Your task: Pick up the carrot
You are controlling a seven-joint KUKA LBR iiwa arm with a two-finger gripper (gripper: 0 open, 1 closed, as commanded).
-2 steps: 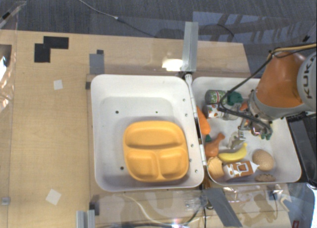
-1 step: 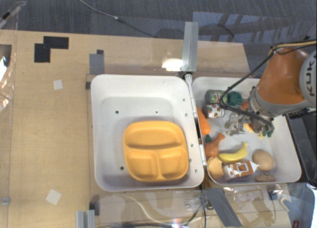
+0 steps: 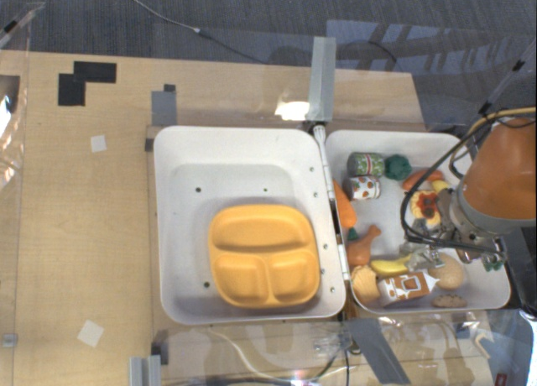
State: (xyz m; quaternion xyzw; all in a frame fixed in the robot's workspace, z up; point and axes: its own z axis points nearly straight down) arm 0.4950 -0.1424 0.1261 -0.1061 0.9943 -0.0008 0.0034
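Looking down at a slant on a wooden bench [image 3: 101, 233] that carries two shallow white bins side by side. The left bin [image 3: 180, 208] holds a yellow sectioned plate [image 3: 264, 256] toward its near right corner, with three compartments, one long and two smaller. The right bin [image 3: 487, 296] holds a cluster of toy food. The carrot [image 3: 343, 206], orange and slim, lies along the left wall of the right bin, about midway down that edge, pointing roughly from far to near, and apart from the gripper. Near the far edge stand two small cans [image 3: 366, 164], one green-labelled and one white and red, with a dark green leafy piece [image 3: 398, 166] just beside them. A brown drumstick-shaped piece [image 3: 363, 244] lies below the carrot, and a banana [image 3: 391, 266], a small carton [image 3: 404, 286] and rounded tan pieces crowd the near edge. The arm [image 3: 502, 179], with its orange band, reaches in over the right side of this bin; the gripper [image 3: 451, 246] hangs low above the near right part of the clutter. The state of its jaws cannot be told, since cables and the wrist appear to hide them.
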